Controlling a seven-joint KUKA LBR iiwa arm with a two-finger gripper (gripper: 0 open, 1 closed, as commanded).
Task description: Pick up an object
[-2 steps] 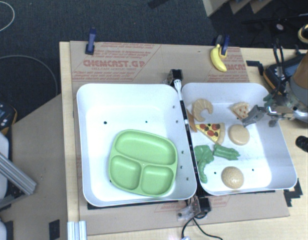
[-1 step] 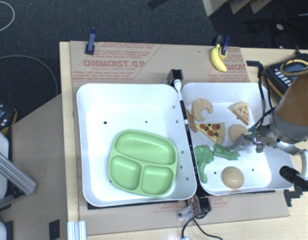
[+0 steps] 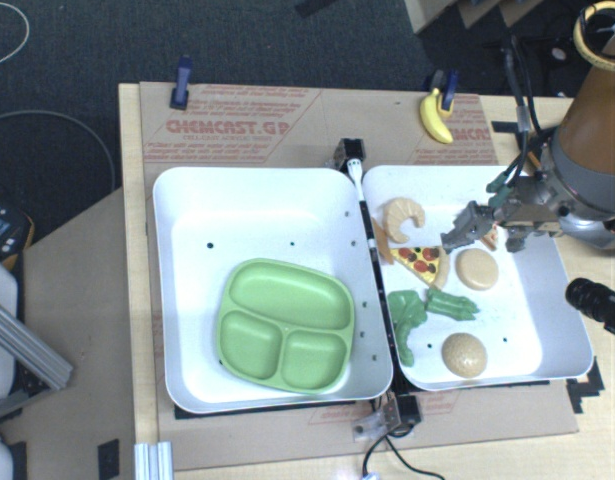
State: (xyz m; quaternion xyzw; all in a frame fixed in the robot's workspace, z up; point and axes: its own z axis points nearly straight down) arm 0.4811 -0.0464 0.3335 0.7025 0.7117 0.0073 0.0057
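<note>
Nearest me, a bun (image 3: 464, 354) and green toy (image 3: 427, 308) lie in the right bin (image 3: 547, 363). Past them sits a pale cookie (image 3: 477, 269). Just above it hangs the gripper (image 3: 469, 230), arm (image 3: 587, 158) slanting in from the right; its grip I cannot tell.
</note>
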